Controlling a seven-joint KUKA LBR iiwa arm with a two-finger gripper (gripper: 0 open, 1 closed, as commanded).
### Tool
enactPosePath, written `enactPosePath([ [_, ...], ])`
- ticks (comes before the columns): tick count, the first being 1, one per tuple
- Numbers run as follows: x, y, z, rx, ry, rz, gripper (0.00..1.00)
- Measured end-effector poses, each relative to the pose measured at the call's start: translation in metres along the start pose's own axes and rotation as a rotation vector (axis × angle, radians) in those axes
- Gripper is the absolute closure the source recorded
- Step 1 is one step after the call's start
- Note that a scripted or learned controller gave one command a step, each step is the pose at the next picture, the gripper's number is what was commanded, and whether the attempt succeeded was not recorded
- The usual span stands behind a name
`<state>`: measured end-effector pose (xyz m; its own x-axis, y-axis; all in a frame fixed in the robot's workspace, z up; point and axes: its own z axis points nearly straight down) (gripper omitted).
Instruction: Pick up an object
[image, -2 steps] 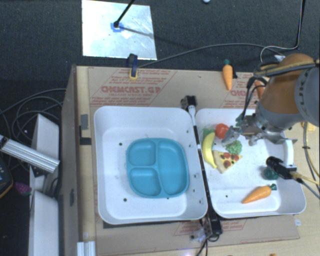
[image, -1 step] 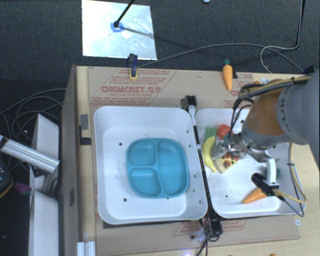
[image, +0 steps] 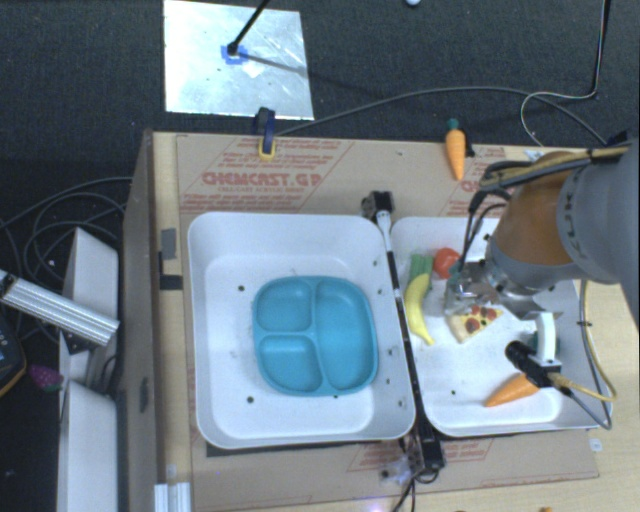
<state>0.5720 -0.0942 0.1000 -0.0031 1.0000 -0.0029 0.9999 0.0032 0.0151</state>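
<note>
Now you see the gripper (image: 466, 296) low in the right bin (image: 560, 415), touching the pizza slice (image: 474, 322) beside the banana (image: 416, 310). You cannot tell its grip state

- Dark carpeted floor (image: 80, 90) is surrounding the bench on its far and left sides.
- A brown cardboard sheet (image: 300, 170) with red lettering is covering the bench top.
- A shiny metal plate (image: 238, 62) is lying on the floor beyond the bench's far edge.
- Black cables (image: 50, 225) are trailing across the floor off the left edge.
</note>
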Motion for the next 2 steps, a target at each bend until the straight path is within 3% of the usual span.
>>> enactPosePath([
  [1,-0.0297,-0.0357,-0.0646,0.012,0.001,0.002,1.00],
  [2,-0.0290,-0.0359,-0.0641,0.013,0.002,0.002,0.00],
])
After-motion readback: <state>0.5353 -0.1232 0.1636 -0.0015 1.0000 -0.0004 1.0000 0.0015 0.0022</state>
